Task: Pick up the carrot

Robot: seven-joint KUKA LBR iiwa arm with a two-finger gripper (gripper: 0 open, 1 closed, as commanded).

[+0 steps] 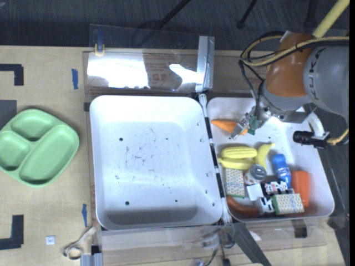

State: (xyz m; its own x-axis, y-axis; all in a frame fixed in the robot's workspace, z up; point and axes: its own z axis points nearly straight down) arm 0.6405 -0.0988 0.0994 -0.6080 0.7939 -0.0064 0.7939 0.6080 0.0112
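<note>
Over on the right-hand bin is where all the stuff is: the carrot lies up at about 10 o'clock in it, near the wall shared with the left bin. Pincer sits right at the carrot's 3 o'clock end, looks like it's touching it, but honestly can't tell if it's apart or clamped. Below that, two bananas sit around the middle, a blue bottle and an orange block toward 4 o'clock, plus some small boxes at 6 o'clock, all packed close together. Off on the counter at 9 o'clock sits a green divided plate, well apart from both bins.
</note>
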